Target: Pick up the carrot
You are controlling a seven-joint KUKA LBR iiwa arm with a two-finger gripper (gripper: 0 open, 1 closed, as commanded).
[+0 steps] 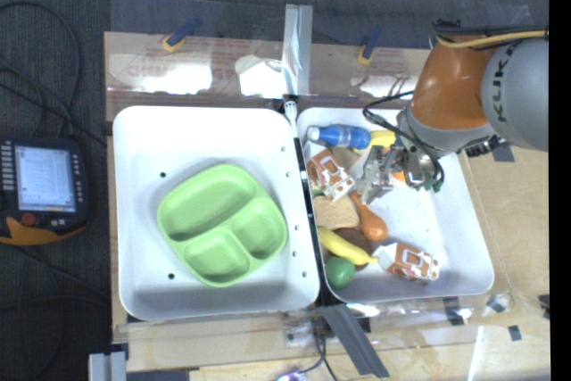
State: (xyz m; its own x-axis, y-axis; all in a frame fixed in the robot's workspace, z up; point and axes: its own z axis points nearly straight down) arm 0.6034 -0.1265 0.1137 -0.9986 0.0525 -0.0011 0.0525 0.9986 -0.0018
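The carrot is a short orange tapered piece lying in the middle of the right bin, with its narrow end pointing up-left. My gripper hangs just above and behind that narrow end, reaching in from the right under the orange-banded wrist. Its two metal fingers stand slightly apart, open, with nothing between them. They stop short of the carrot.
Crowded around the carrot are a blue bottle, a yellow piece, two red-and-white boxes, a tan slice, a banana and a green fruit. A green divided plate lies in the left bin.
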